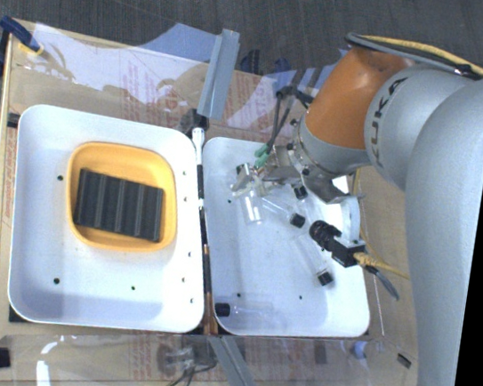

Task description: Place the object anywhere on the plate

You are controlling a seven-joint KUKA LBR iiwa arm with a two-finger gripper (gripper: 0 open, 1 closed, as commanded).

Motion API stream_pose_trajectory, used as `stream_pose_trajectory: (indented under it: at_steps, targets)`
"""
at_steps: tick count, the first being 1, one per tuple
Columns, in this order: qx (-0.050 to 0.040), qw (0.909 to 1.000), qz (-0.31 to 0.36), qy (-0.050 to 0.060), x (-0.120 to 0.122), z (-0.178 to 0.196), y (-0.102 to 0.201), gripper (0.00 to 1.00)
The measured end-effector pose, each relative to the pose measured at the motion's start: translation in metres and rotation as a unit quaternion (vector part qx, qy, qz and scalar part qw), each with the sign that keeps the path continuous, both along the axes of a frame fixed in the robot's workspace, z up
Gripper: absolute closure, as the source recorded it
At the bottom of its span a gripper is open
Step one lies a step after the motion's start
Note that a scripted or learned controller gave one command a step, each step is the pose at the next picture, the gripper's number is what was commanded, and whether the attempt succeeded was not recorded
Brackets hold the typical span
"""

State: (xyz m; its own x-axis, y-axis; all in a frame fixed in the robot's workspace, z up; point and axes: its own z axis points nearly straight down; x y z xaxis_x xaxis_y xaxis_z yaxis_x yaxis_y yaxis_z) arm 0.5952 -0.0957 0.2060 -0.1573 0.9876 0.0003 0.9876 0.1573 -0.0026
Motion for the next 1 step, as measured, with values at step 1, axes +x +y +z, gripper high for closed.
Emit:
stream_pose_trajectory:
  at_steps: [1]
  targets:
    - [0.0000, 0.9909, 0.135, -0.001, 0.0219, 0.0063, 0.0640, 1.00]
